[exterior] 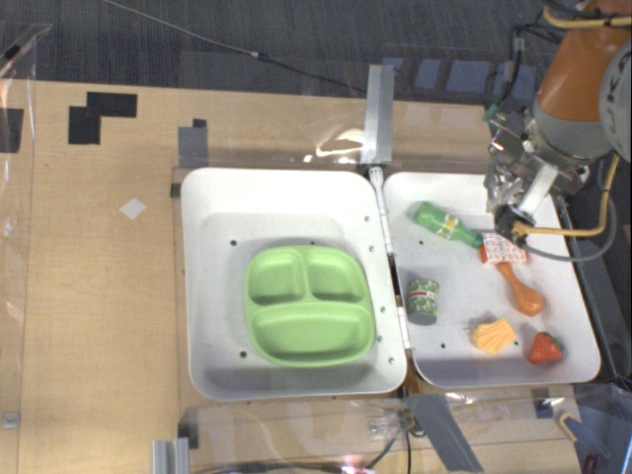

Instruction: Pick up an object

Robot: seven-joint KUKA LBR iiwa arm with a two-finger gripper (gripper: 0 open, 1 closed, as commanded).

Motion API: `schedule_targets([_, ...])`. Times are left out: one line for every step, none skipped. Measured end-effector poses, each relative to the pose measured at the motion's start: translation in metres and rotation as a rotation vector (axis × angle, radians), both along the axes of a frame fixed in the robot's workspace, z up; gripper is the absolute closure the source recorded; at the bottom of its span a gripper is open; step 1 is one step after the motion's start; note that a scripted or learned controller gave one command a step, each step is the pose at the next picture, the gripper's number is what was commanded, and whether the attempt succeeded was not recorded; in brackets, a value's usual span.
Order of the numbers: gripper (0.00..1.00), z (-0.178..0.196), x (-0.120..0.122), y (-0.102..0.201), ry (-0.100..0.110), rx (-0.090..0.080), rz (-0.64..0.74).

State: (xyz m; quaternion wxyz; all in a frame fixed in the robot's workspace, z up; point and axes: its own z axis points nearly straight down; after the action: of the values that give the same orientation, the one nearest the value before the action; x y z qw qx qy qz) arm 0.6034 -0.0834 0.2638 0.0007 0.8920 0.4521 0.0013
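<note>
The right bin (456, 270) holds several toys. A green bottle (446, 225) lies at its upper middle, and a small green-labelled can (423, 299) stands near its left wall. A red-and-white packet (504, 252) touches an orange drumstick-shaped piece (520, 289). A yellow-orange wedge (495, 336) and a red strawberry (544, 348) sit near the front. My gripper (502, 194) hangs over the bin's upper right, just right of the bottle's base and above the packet. Nothing can be seen in its grasp.
The left bin (207, 265) carries a green divided plate (309, 304). A metal post (378, 117) stands behind the divider between the bins. The grey arm with its orange band (583, 67) comes in from the upper right.
</note>
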Motion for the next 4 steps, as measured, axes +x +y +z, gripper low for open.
schedule_targets([1.00, -0.034, -0.065, 0.035, 0.003, 0.000, 0.301])
schedule_targets([1.00, -0.045, -0.061, -0.047, 0.001, -0.001, 0.186])
schedule_targets([1.00, -0.023, -0.081, 0.011, 0.000, -0.001, 0.620])
schedule_targets([1.00, -0.032, -0.112, 0.084, 0.001, -0.001, 0.963])
